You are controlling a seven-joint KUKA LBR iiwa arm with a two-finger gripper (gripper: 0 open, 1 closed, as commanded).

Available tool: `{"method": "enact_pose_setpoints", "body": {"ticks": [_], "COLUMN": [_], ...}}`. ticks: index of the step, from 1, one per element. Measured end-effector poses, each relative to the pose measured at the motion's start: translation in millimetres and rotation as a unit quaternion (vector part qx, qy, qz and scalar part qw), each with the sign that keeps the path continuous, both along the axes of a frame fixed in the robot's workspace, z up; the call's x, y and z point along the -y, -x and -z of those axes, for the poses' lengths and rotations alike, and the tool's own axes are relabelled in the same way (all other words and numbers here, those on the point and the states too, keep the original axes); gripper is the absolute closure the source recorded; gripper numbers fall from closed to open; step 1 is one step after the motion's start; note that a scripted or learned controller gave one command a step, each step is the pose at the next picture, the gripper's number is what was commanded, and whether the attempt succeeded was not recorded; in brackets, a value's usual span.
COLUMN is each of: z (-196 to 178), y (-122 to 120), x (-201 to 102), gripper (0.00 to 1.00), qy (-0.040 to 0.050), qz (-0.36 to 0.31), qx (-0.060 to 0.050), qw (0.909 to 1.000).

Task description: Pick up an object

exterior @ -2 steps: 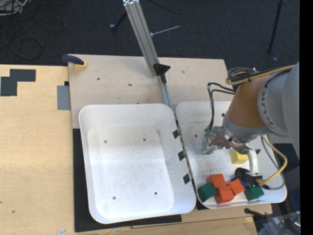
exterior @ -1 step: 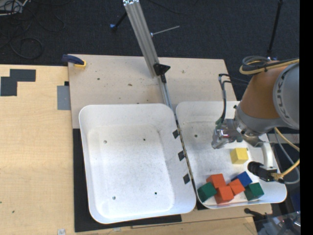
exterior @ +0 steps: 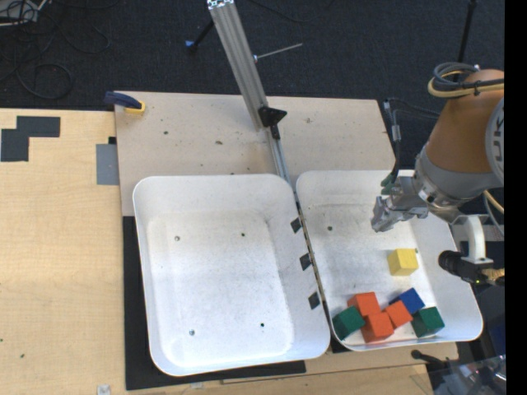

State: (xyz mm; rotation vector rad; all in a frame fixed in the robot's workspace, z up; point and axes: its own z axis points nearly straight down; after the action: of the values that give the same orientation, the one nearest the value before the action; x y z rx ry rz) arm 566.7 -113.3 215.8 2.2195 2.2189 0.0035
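Fig.: KUKA arm over two-bin counter, slanted top view. Gripper (exterior: 387,218) above upper part of right bin (exterior: 346,196), hanging over bare white floor; nothing visible between jaws. Jaw state: cannot tell, tip too small and blurred against bin.

Candidate objs, all in right bin: yellow cube (exterior: 403,261) alone, just below and slightly right of gripper, apart from it. Cluster at bin's near edge: orange block (exterior: 368,309) w/ second orange block (exterior: 398,312) beside it, blue block (exterior: 413,299) touching upper right of that, green block (exterior: 349,322) at cluster's left, another green block (exterior: 427,322) at its right. Cluster pieces packed close, several touching.

Left bin (exterior: 156,220) beside right bin, separated by a row of black clips along shared rim.

Progress (judgement): early. No obj lifted, none in contact w/ gripper. Left to do: line up over one obj, descend, close, raise. Yellow cube likely easiest target: nearest, isolated, free on all sides. Cluster harder, neighbours crowd the jaws.
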Motion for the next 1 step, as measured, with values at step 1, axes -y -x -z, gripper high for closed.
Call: {"method": "enact_pose_setpoints", "body": {"ticks": [1], "z": [-52.9], "y": [-0.8], "x": [1.5], "gripper": [1.00], "qy": [0.0000], "qz": [0.000], "qx": [0.000], "qw": [1.0000]}}
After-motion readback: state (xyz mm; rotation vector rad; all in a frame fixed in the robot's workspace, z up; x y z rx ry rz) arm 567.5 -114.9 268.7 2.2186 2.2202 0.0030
